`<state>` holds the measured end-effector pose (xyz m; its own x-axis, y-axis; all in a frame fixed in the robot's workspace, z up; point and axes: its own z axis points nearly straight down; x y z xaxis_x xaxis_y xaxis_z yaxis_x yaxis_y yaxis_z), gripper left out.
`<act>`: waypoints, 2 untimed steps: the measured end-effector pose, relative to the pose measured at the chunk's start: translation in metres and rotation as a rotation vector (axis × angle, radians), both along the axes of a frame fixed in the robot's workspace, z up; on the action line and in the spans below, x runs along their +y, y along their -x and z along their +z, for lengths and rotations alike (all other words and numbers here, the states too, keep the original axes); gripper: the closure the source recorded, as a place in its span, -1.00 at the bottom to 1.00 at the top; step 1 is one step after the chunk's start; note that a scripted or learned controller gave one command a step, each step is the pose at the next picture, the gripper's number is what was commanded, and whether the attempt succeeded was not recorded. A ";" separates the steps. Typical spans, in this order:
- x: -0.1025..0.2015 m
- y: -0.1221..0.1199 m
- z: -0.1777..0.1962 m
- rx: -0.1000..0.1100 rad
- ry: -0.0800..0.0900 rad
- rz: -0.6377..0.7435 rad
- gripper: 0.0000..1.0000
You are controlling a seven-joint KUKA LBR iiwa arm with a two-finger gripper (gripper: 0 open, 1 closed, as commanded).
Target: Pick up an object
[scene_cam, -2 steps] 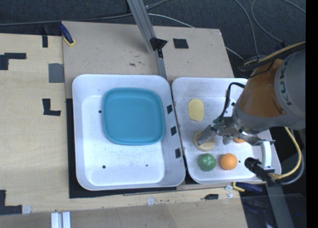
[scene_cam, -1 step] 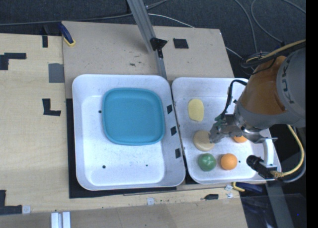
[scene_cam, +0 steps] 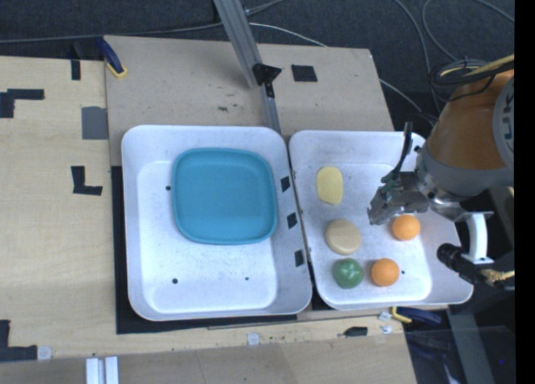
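Camera view, bottom of the frame first: I see the wooden bench top (scene_cam: 50,232) running under both bins. Nearest the lower edge in the right-hand shallow white bin (scene_cam: 368,146) sit two round pieces side by side, a small green ball-shaped fruit (scene_cam: 348,273) on the left and a small orange ball-shaped fruit (scene_cam: 384,273) just beside it on the right, apart by a narrow gap. Just above the green one lies a pale beige rounded bun-like lump (scene_cam: 343,237), close to it. Right of that lump, near the bin's right side, I see a second orange round fruit (scene_cam: 405,227). The dark two-finger gripper (scene_cam: 383,208) hangs at the right centre of the frame, its tip just left of and slightly above this second orange fruit, touching or almost touching it; I cannot tell which. I cannot tell how the gripper stands, as the tip is a dark blur against the bin floor. Nothing is visibly held. Behind it the grey arm with its orange band (scene_cam: 472,127) fills the right edge. Farther up in the same bin lies a pale yellow oval lemon-like object (scene_cam: 329,185). In the left-hand shallow white bin (scene_cam: 150,282), centre-left of the frame, rests a flat turquoise square plastic plate (scene_cam: 224,195). At the top a grey metal pole (scene_cam: 238,23) slants down to the bins' shared edge.
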<state>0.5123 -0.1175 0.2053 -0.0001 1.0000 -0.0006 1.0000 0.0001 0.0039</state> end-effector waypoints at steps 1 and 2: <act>0.000 0.000 0.043 0.001 0.000 0.000 1.00; 0.042 -0.023 0.035 0.005 -0.001 0.004 1.00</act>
